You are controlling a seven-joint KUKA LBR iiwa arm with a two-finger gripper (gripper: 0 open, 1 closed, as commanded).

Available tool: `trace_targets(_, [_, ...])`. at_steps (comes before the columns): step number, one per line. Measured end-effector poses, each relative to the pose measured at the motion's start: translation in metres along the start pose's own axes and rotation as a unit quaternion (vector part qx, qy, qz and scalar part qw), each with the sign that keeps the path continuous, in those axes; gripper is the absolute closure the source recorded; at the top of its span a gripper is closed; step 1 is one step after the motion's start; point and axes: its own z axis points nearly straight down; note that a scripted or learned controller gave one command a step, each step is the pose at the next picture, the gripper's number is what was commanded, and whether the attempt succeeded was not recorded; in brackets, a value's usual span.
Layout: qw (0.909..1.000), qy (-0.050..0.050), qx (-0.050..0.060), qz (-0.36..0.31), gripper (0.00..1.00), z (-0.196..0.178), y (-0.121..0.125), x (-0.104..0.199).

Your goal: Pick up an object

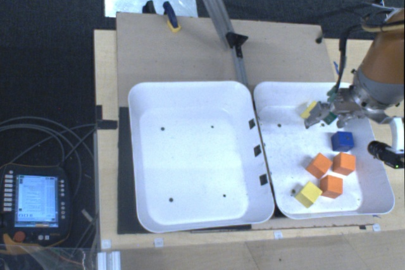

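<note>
1. At the lower left of the frame a control pendant (31,202) with a lit screen lies beside the desk (190,47).
2. The left bin (136,136) sits left of centre.
3. The right bin (272,98) touches it and holds, toward the lower right, a yellow cube (309,194), three orange cubes (319,165) close together and a blue cube (342,140).
4. A small yellow block (309,110) lies at that bin's upper part, just beside the claw (321,116); whether the claw is open or closed cannot be told.
</note>
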Motion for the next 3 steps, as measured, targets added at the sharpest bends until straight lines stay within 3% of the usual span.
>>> trace_targets(2, [1.0,0.0,-0.001,0.0,0.0,0.087,0.0,0.005])
trace_targets(3, [1.0,0.0,-0.004,-0.001,1.0,0.073,0.002,0.005])
